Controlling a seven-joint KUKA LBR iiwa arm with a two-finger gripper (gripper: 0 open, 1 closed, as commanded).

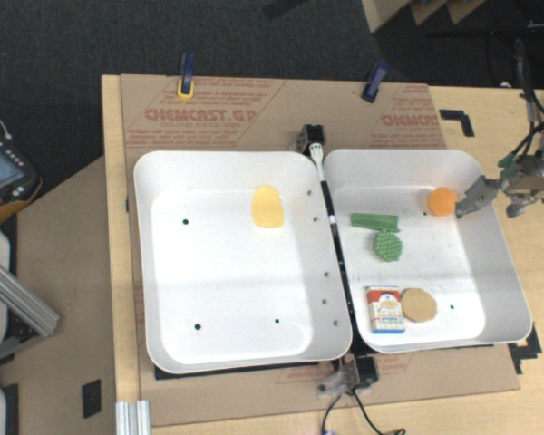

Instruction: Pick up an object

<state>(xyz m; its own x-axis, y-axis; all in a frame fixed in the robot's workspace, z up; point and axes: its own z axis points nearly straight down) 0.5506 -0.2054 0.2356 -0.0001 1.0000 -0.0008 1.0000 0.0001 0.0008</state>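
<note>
The hand (479, 195) hangs over the right edge of the right bin (499, 270), its tip just beside an orange ball (442, 202) that lies directly to its left near the bin's far wall. Whether its fingers are apart or together cannot be told from this slant. The ball looks the nearest pick; a green block (374, 221) and the other items sit farther left and nearer the camera.

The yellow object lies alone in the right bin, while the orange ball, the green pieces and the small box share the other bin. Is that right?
Not quite. The camera view shows the yellow object alone in the left bin; the orange ball, green pieces and small box share the right bin.
</note>
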